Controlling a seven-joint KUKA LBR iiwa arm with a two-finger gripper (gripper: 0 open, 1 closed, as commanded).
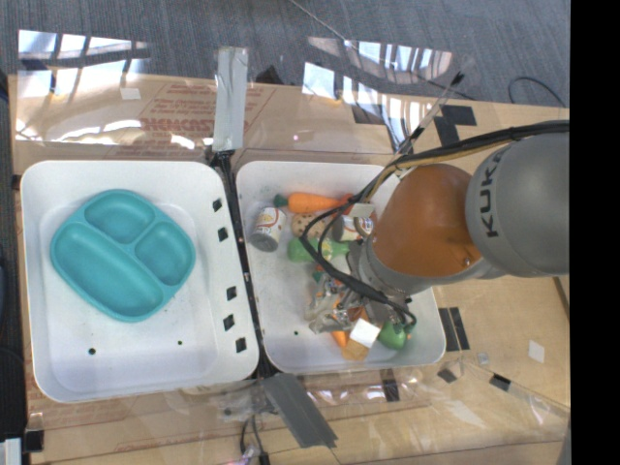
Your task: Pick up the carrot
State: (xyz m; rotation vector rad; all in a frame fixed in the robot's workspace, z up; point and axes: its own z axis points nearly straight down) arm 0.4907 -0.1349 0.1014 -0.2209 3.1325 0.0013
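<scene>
The jaws are being hidden beneath the wrist of the arm (426, 235), which is being held low over the cluttered middle of the right bin (276, 352), so whether they are wide or narrow cannot be told; nothing is being seen gripped. The carrot (317, 202) is being shown lying on its side near the far wall of that bin, its orange body running across the view and its green top pointing toward the left bin (58, 356). It is being flanked by a small can (265, 228) just beside and nearer the viewer, while a jumble of other toys, among them a green piece (393, 335) and a white block (365, 332), is being crowded under and in front of the wrist. A teal divided plate (121, 253) is being carried by the left bin, well apart from the work. The carrot is being judged a light, stiff toy with a smooth, tapering and probably slippery skin; a grip is therefore being advised across the thicker part of the body, square to its long axis, rather than at the narrow tip or the leafy end, where it could be squeezed out sideways. The pick is being judged as not yet made, the arm standing nearer the viewer than the carrot.
</scene>
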